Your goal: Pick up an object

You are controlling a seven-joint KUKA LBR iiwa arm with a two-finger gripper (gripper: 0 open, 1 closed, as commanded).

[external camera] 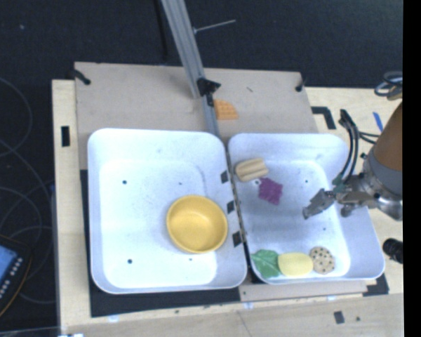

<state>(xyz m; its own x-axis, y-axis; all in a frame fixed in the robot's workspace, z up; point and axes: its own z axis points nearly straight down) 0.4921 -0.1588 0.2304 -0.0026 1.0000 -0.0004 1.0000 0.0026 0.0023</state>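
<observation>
I am looking down on two shallow white bins set side by side on the bench. The arm reaches in over the right bin from its right edge, and the gripper hangs above the middle of that bin's right half. Its fingers look spread a little and nothing sits between them, so I judge that no object has been picked up yet; the whole task is still to do.

The nearest candidates lie in the right bin. A tan bread roll rests close to the bin's top left corner, just beside the wall shared with the left bin. A purple block lies just below and right of it, apart from any wall. Along the bottom edge sit a green leaf, a yellow lemon and a cookie in a tight row, touching or nearly so, crowded against the rim.

The left bin holds a yellow bowl near its lower right, close to the shared wall.

For moving, I judge the purple block easiest: bare floor lies on all its sides and between it and the gripper. The bottom row leaves little room for fingers beside the rim.
</observation>
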